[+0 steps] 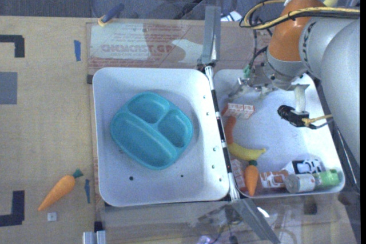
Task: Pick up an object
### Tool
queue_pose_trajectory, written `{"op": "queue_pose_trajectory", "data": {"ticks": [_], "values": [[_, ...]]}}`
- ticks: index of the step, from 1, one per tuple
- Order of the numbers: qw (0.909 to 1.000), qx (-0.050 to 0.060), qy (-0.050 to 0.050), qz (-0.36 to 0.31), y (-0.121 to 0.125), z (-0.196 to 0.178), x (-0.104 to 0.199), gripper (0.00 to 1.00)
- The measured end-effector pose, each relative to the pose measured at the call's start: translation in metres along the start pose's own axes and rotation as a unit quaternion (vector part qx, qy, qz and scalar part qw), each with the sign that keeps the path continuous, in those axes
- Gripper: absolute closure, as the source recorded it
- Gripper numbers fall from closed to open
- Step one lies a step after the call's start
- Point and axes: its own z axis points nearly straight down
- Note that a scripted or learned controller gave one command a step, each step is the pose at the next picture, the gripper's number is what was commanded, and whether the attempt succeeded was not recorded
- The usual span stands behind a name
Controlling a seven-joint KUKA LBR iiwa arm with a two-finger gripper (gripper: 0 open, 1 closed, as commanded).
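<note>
Camera view: end effector (251,84), grip state unclear, hovers just above the small red-and-white box (238,110) in the right bin (329,148)

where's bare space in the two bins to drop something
Left bin: bare floor around the blue tray, widest near its front. Right bin: open middle between banana and bottle; front edge is crowded.

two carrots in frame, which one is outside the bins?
The carrot lying on the bench, left of the left bin. The other carrot lies in the right bin, beside the banana.
</note>
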Motion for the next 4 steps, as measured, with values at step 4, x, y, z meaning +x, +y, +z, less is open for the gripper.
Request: {"op": "queue_pose_trajectory", "data": {"ticks": [4], "values": [[0.9998,0.0,0.001,-0.021,-0.047,-0.001,-0.045,0.0]]}}
